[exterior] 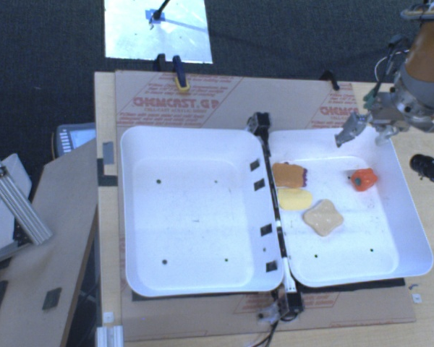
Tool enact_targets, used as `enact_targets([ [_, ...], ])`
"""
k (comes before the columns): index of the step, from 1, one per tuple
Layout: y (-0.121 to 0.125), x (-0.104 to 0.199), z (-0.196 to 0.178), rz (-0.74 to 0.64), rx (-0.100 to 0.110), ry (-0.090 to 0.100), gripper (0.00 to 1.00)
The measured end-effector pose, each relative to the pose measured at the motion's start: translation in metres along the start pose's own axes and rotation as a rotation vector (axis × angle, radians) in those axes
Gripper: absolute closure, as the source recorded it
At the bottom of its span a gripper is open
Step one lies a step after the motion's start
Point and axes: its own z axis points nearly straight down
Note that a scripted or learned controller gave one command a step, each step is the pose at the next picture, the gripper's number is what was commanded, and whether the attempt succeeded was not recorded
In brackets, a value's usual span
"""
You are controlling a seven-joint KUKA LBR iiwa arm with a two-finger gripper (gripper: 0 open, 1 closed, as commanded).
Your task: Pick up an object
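Above the far right corner of the right bin (pixel 412 244), the pincer (pixel 367 127) hangs clear of the contents, its two fingers spread apart and nothing between them. By my reading, the step in hand is the approach: no object has been chosen by contact yet, and the arm (pixel 427 63) is poised high over the bin's back rim.

Four things lie in the right bin. A red-orange piece (pixel 362 179) with a small green tip sits nearest the pincer, below it and slightly toward the camera, well apart from the others. Against the divider side lie an orange-brown piece (pixel 289 175), a pale yellow piece (pixel 295 199) touching it just in front, and a tan lobed piece (pixel 323 217) beside that, nearer the camera. The left bin (pixel 130 215) holds none of them.

The likely next move is a descent onto the red-orange piece, since it stands alone and leaves room for both fingers. That calls for shifting toward the camera, then lowering with the fingers straddling it. The clustered three would be harder to separate, and a grasp there risks nudging neighbours.
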Motion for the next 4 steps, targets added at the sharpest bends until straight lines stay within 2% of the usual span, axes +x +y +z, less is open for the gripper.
enact_targets([
  [1,0.001,0.000,-0.011,-0.003,-0.004,0.000,1.00],
  [2,-0.093,0.109,-0.024,-0.011,0.004,0.006,1.00],
  [3,-0.084,0.187,-0.137,-0.010,-0.014,0.005,1.00],
  [4,-0.085,0.200,-0.275,-0.005,-0.018,0.004,1.00],
])
